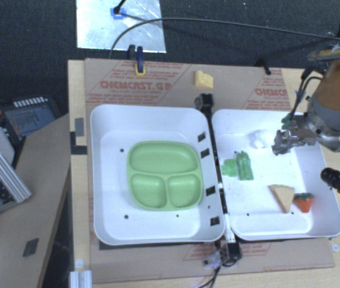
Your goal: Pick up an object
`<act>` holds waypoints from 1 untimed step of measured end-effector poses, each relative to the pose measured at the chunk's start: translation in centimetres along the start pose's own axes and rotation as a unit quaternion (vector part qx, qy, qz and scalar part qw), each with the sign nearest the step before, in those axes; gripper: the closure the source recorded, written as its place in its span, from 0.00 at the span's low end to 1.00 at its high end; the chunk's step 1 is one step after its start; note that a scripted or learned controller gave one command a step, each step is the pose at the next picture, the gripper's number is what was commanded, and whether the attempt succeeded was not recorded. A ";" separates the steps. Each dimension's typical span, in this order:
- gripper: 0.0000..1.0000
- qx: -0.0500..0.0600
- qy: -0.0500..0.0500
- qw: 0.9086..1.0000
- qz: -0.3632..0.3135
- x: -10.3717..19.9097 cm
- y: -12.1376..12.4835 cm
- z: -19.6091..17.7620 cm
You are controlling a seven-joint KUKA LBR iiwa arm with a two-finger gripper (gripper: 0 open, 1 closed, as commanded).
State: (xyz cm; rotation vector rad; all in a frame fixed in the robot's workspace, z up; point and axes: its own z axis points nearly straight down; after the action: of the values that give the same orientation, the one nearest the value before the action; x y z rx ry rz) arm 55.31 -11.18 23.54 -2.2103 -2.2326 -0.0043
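Two white bins side by side | left bin (107,131): green plate (164,174) | right bin (322,221): green toy (240,165), bread wedge (282,197), red berry (303,203) | gripper (285,140) above right bin, right of green toy, grip unclear

Claw over the right bin, green tray in the left

The claw (281,141) hangs above the right bin (322,221), near a small white object (257,139); green pieces (239,165), a tan wedge (283,196) and an orange-red item (303,202) lie below. The left bin (107,161) holds a green divided tray (164,174).

bare bin floor (259,206) between green toy (240,165) and wedge (283,196)
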 end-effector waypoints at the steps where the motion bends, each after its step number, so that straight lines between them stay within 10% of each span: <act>1: 1.00 0.000 0.000 1.000 0.000 4.9 2.1 1.1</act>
State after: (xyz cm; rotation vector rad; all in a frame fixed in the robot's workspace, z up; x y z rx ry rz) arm 57.39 -6.28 22.47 -2.2116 -2.2327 -0.0048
